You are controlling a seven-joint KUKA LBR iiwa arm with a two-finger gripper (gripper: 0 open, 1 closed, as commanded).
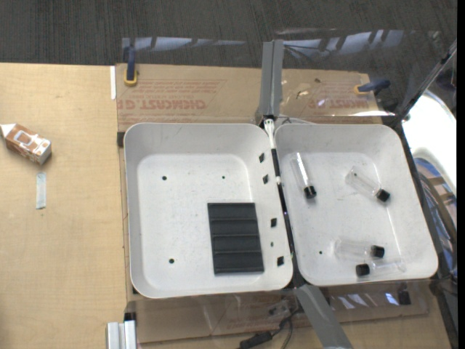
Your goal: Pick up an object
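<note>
You'll find four clear vials with black caps in the right bin (404,167). The slimmest vial (302,174) lies near the bin's left wall, long axis nearly up-down, cap toward you. A black ridged block (235,238) lies in the left bin (138,195), lengthwise up-down.

Glossy white plastic bins (138,195), matt black ribbed block (235,238), clear plastic vials (361,182).

Robotics lab test station

Two shallow white plastic bins (138,195) sit on a cardboard sheet (196,100) clamped to a pale wooden surface (58,267), over dark grey carpet (182,9).
</note>
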